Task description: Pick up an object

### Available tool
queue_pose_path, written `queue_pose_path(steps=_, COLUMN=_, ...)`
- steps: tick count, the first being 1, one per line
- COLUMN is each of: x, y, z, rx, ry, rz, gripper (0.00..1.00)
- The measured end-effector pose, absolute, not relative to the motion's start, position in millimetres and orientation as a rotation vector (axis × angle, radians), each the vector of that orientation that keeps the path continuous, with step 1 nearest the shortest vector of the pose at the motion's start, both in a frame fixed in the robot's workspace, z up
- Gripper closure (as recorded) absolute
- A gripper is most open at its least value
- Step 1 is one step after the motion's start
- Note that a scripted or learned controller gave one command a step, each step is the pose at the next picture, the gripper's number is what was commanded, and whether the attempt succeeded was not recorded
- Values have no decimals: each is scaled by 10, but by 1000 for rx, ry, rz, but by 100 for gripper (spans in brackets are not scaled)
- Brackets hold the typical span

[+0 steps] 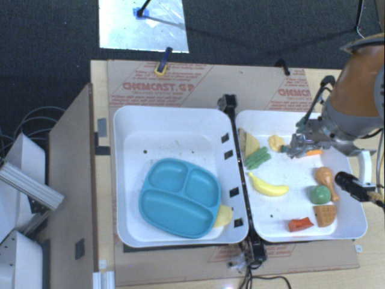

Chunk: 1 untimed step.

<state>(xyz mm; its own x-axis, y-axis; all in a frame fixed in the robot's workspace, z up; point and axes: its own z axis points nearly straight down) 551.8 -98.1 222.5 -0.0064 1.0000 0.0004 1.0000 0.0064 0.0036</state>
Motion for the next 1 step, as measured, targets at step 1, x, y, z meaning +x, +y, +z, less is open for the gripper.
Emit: queue_pose_path(steps=1, x=5391, y=-2144, z=1925, rx=2228, ry=2208, rz=-7, gripper=100)
